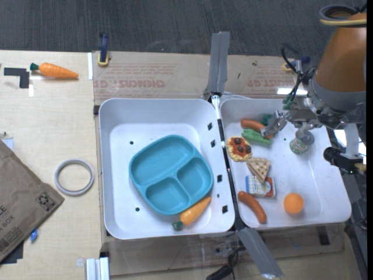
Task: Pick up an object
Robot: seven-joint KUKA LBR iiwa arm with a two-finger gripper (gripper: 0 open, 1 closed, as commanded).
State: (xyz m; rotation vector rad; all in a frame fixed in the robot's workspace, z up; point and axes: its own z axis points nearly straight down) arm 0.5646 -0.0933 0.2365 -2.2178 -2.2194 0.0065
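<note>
1. Arm [344, 57] comes in from the right, orange band up top, wrist over the far part of the right bin [326, 214].
2. Gripper [274, 127] is low at the bin's back, pointing left toward the green veg. Can't tell its opening from here: too small and cluttered with cables.
3. Nothing visibly held by the gripper.
4. Pickable stuff in the right bin: a small sausage [252, 123] at the back, a green bean pod [255, 137] just in front of it, both right beside the gripper tip.
5. Mini pizza [239, 148] near the bin's left wall, a sandwich wedge [259, 168] just below it, a small carton [259, 186] touching the wedge's near side.
6. A longer sausage [252, 206] lies at the near left, an orange ball [294, 203] to its right, apart.
7. A small grey can [299, 142] stands upright under the wrist, partly hidden.
8. Left bin [116, 127]: blue divided plate [170, 174] in the middle, a carrot [194, 212] leaning on its near rim.
9. On the bench to the left: a second carrot [54, 70] at the far corner, a grey tape ring [74, 176], a brown paper bag [20, 200] at the edge.
</note>
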